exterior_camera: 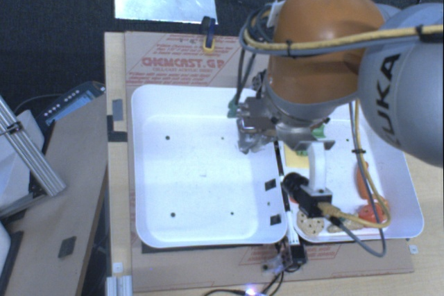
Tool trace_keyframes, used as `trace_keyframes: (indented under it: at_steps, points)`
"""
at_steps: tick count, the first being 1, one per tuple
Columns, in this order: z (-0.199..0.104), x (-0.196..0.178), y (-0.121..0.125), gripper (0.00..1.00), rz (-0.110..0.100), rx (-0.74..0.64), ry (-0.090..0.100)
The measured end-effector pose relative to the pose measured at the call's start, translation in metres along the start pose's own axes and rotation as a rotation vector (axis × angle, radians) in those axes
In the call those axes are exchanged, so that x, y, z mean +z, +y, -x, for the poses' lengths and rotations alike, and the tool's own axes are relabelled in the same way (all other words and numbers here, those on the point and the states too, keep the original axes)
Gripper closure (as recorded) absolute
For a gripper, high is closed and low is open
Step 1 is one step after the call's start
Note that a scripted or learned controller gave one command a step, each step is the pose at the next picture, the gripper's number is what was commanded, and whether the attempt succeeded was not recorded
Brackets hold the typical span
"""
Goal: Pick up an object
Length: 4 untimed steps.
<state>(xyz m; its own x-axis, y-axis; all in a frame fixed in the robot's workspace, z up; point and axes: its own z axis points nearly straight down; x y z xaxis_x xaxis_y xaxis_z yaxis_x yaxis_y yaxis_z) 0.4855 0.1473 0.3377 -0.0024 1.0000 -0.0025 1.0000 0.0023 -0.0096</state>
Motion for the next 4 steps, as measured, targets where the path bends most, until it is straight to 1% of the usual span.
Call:
trace_keyframes:
  at_steps: [1, 2, 3, 4]
  points:
    - [-0.005, -0.198, -0.001, 1.00, 0.029, -0.003, 0.010]
    - [0.002, -0.030, -0.001, 1.00, -0.004, 0.003, -0.002]
    - [-0.065, 0.111, -0.002, 1.00, -0.006, -0.005, -0.001]
    - [-0.049, -0.027, 0.002, 1.00, 0.024, -0.001, 0.009]
